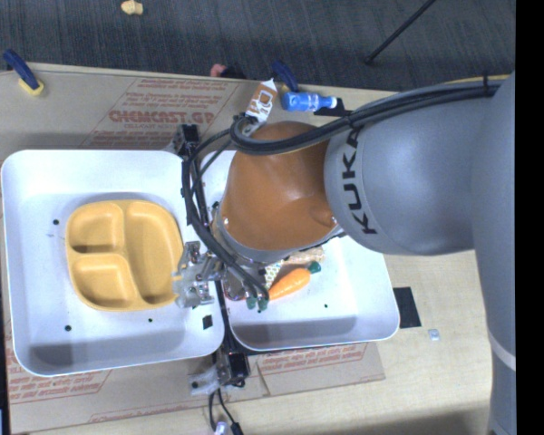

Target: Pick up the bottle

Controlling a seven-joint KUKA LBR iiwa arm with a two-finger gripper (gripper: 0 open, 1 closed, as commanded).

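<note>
While the yellow tray [122,252] is sitting in the left bin [18,243], the gripper [204,284] is hanging low over the shared wall between the bins; I'm unable to tell how the jaws are set. The orange wrist [276,188] is covering most of the right bin [363,320], with a carrot [288,284] lying beside it, so I'm not placing the bottle. I'm advising lifting clear to locate it, then descending centred and avoiding the carrot.

Bins [18,243] smooth white plastic; divided yellow tray [122,252] matt plastic; bench [435,370] tan cardboard, printed.
</note>
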